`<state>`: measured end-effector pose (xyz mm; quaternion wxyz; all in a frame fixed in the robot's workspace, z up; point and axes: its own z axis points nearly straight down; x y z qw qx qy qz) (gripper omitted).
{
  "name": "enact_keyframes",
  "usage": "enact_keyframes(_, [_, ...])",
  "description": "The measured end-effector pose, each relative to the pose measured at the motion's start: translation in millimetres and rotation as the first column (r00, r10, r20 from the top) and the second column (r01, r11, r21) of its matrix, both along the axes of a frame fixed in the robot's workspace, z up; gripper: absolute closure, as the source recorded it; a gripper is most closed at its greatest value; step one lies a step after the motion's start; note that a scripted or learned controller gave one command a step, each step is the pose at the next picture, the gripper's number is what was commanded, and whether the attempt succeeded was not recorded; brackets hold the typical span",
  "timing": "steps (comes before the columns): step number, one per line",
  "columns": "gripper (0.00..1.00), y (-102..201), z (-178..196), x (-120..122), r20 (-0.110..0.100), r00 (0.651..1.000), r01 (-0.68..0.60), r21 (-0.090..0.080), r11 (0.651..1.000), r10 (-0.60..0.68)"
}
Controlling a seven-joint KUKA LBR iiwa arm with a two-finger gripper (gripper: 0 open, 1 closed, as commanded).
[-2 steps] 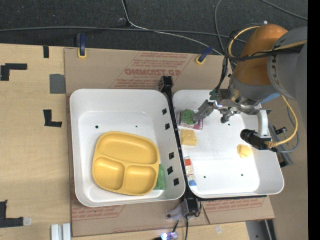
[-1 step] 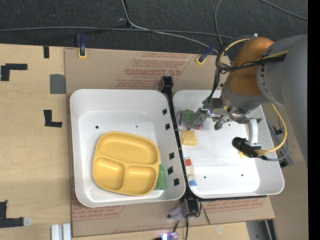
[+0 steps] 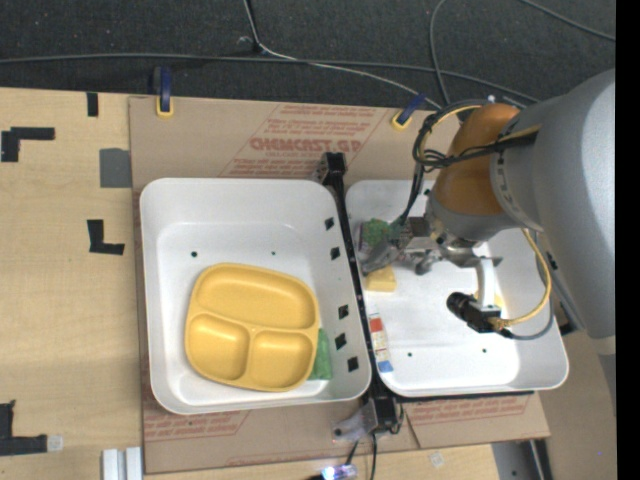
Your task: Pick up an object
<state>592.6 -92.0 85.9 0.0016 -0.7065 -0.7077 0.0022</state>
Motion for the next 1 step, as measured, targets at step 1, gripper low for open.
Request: enact_keyframes(1, [1.0, 0.9, 12.9, 1.0, 0.002, 1.0, -0.001, 0.001, 1.0, 0.001])
